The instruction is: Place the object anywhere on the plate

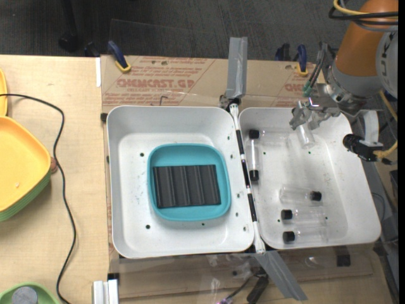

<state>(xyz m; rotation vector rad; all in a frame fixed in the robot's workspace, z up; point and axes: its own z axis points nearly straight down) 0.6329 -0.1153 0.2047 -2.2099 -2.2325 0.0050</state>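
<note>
A teal plate [188,183] with a dark ridged middle lies in the left white bin [126,170]. My gripper [306,120] hangs over the back part of the right bin [354,189], well to the right of the plate. It is shut on a clear tube [305,135], which points down from between the fingers and is faint against the white floor. Several more clear tubes with black caps lie in the right bin: one along its left wall [253,154], others near the front [300,217].
A metal divider post [236,68] rises behind the seam between the bins. Cardboard [164,81] with clamps backs the bins. Yellow and green dishes [19,170] and a black cable [63,189] sit on the wooden table to the left.
</note>
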